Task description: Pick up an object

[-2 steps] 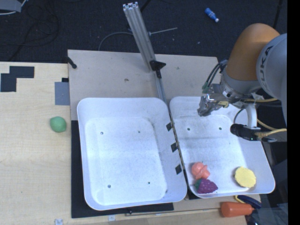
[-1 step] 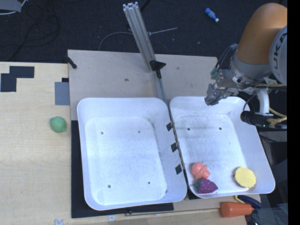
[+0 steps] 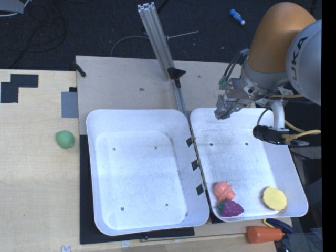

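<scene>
In the right bin (image 3: 247, 156) three objects lie near the front edge: a pink-orange toy (image 3: 224, 190), a purple grape-like toy (image 3: 231, 209) just in front of it, and a yellow round piece (image 3: 274, 198) at the front right. My gripper (image 3: 224, 111) hangs over the back left corner of the right bin, well away from these objects. Nothing shows between its tips.
The left bin (image 3: 139, 167) sits beside the right one. A green ball (image 3: 65, 139) rests on the bench to the left of the bins. An orange object (image 3: 264, 234) lies outside the right bin's front edge. A metal rail (image 3: 160, 38) slants behind the bins.
</scene>
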